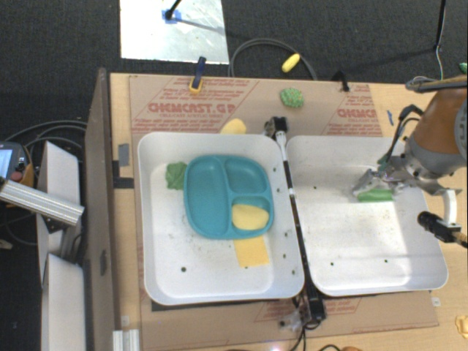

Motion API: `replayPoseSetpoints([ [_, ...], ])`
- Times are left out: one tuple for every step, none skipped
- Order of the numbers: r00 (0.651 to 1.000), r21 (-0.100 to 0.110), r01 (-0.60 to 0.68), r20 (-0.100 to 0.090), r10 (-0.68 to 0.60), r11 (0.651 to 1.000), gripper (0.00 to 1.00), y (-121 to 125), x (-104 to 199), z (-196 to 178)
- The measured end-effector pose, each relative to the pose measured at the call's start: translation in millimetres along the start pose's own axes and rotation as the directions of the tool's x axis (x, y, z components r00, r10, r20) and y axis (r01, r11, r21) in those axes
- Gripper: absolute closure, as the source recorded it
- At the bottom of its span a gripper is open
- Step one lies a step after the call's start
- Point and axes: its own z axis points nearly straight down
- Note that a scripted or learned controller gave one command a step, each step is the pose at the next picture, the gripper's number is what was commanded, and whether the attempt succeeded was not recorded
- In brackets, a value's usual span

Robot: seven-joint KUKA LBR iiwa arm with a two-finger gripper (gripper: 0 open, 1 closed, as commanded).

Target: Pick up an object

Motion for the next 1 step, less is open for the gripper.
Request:
replayPoseSetpoints([
  [1.000,-0.004,0.008,0.000,-0.008,1.000,1.00,21.9,49.7,-73.3],
])
